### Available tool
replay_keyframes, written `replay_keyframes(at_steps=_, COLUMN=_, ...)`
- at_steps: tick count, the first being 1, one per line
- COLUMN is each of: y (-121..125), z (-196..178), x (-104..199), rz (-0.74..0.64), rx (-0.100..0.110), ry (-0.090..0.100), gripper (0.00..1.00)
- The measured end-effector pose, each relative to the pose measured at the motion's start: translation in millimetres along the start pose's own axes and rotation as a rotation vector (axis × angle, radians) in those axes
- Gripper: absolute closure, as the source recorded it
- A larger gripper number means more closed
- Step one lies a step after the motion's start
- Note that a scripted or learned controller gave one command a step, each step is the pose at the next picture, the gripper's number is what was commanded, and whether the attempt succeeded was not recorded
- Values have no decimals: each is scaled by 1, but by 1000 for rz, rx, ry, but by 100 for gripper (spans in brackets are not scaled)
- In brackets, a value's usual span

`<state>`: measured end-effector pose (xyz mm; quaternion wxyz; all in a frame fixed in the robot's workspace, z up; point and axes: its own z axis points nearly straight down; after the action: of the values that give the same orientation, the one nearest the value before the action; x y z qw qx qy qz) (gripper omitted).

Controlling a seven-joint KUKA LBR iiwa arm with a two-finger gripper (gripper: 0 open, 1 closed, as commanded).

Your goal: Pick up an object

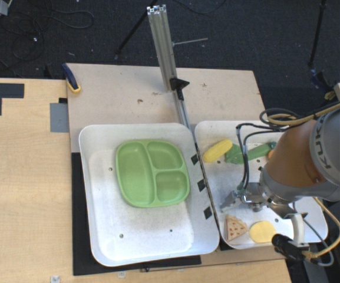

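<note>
In the right bin lie a yellow corn cob, a green vegetable piece, a pizza slice and a round yellow piece. My gripper hangs low over the middle of this bin, just above the pizza slice and the round yellow piece. The arm's orange band covers the bin's right part and hides some of the green piece. Nothing is visible between the fingers.
The left bin holds a green divided plate. A metal post rises behind the bins, with a rod running down along the divider. Cables loop over the right bin's far edge.
</note>
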<state>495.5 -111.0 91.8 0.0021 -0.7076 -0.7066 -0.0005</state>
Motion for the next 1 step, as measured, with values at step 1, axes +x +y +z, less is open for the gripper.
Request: replay_keyframes(at_steps=1, y=2, z=-12, x=0, rz=4, rx=-8, ry=-1, gripper=100)
